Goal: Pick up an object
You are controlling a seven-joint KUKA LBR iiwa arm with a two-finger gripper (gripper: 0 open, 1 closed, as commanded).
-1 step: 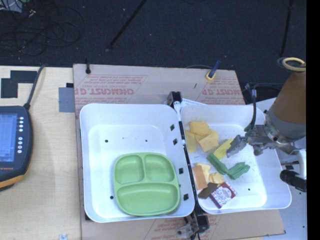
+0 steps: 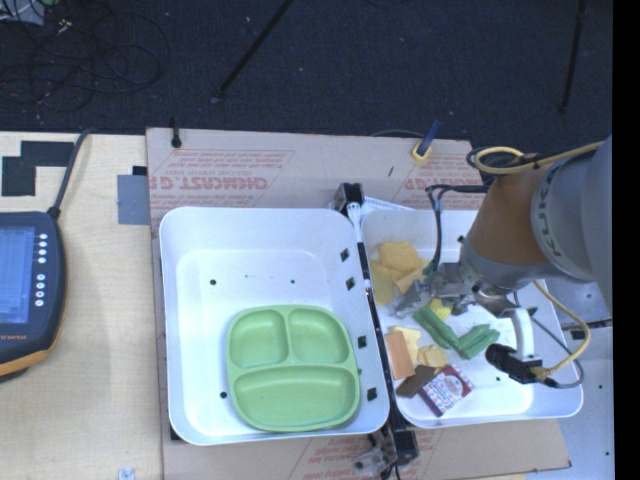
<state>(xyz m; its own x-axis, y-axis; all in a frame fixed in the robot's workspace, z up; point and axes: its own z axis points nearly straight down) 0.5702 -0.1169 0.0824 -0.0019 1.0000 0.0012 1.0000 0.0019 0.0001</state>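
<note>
Reaching down into the right bin (image 2: 560, 403), the gripper (image 2: 432, 290) hangs over a heap of small toys; I cannot tell its state. The green piece (image 2: 455, 333) lies just below and to the right of it, near the bin's middle. It looks light, stiff and smooth, so probably slippery; gripping across its narrow middle seems safest.

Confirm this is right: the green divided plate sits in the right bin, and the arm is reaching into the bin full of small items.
Not quite. The camera view shows the green divided plate in the left bin, not the right one. The rest holds: the arm is reaching into the right bin among the small items.
</note>
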